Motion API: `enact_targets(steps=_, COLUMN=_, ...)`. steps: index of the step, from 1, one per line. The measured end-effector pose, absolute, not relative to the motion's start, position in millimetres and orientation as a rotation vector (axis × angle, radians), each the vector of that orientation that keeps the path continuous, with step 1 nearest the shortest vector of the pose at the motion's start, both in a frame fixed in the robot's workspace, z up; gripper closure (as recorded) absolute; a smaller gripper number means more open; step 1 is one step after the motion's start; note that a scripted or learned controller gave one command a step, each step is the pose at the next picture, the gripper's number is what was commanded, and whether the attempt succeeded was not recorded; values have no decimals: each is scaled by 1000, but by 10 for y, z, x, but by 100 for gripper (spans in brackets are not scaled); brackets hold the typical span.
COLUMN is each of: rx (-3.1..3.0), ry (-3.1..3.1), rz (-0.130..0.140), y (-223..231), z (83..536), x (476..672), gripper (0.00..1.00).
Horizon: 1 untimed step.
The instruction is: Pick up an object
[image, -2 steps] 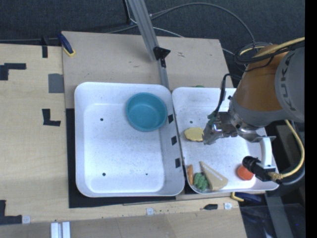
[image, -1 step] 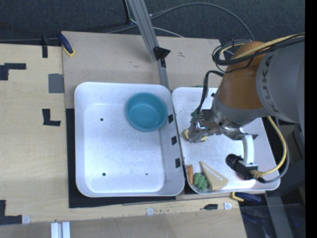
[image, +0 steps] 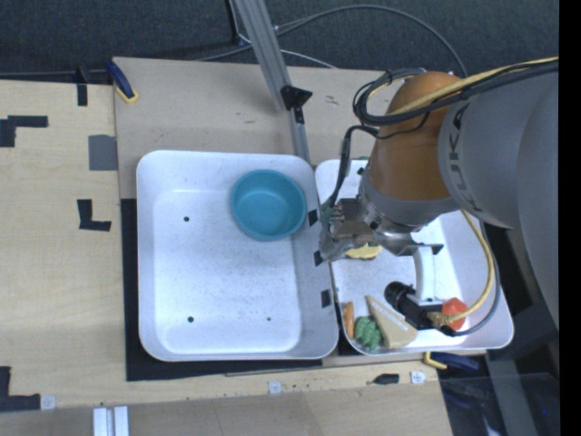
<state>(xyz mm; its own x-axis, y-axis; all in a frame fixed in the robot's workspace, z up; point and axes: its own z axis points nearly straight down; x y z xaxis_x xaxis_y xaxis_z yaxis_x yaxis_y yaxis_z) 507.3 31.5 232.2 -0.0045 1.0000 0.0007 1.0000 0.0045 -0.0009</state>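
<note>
My gripper (image: 349,236) reaches down into the right bin (image: 481,271), close to its left wall. A yellow object (image: 364,253) lies right beneath it, mostly covered by the gripper. Along the bin's near edge lie a green leafy piece (image: 367,332), a beige wedge (image: 392,323), a thin orange piece (image: 348,316) and a red piece (image: 455,312). The wide grey and orange arm hides much of this bin.
In the left bin (image: 182,280) a blue bowl (image: 267,204) stands at the far right corner, near the wall shared by both bins. A grey pole (image: 272,62) slants in from the top toward the bins.
</note>
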Motion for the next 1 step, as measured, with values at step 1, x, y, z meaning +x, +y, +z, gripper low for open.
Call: enact_targets(steps=1, rx=-2215, ry=-2227, rz=0, y=928, z=2337, x=5060, gripper=100)
